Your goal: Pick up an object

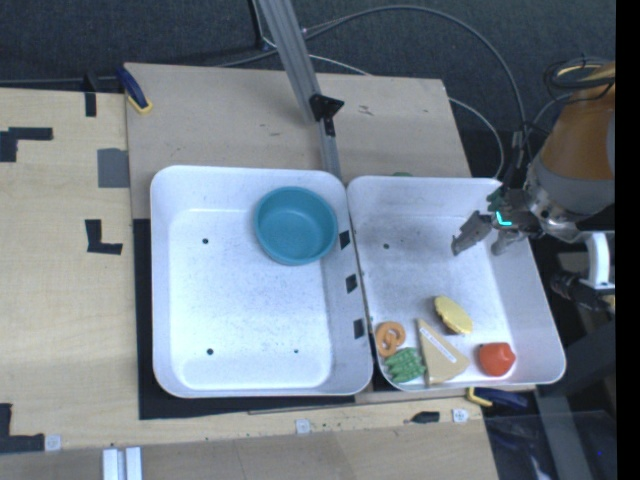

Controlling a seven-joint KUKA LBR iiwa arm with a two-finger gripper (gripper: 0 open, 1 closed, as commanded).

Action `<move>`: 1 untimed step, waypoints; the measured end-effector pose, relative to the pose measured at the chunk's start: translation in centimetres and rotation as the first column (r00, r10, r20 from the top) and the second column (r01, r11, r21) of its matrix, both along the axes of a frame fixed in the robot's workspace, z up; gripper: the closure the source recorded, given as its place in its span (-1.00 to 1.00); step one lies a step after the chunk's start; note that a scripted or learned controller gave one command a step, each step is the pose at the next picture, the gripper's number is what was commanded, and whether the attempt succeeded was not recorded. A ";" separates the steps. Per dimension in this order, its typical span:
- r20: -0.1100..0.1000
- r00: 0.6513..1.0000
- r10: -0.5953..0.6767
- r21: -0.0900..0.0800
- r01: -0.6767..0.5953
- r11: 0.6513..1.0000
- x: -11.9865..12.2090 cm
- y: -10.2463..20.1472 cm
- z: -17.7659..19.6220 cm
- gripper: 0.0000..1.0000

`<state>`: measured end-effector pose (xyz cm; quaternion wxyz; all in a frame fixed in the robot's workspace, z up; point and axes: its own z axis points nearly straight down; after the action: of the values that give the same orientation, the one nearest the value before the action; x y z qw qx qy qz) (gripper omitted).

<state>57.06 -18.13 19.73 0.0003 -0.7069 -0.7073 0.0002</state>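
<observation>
Yellow toy (454, 316) at 6 o'clock waits ungrasped below your gripper (484, 240), fingers spread and holding nothing.

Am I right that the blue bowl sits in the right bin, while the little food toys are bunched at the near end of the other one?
Not quite. The camera view shows the blue bowl in the left bin. The food toys are bunched at the near end of the other bin, the right bin.

I count two white bins (180, 268): one blue bowl (295, 225) in the left, five small items (440, 343) in the right.
</observation>
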 end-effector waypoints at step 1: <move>0.000 1.000 0.000 0.000 0.000 1.000 0.0 0.0 0.0 -1.00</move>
<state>57.06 -18.14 19.73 0.0002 -0.7069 -0.7073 0.0002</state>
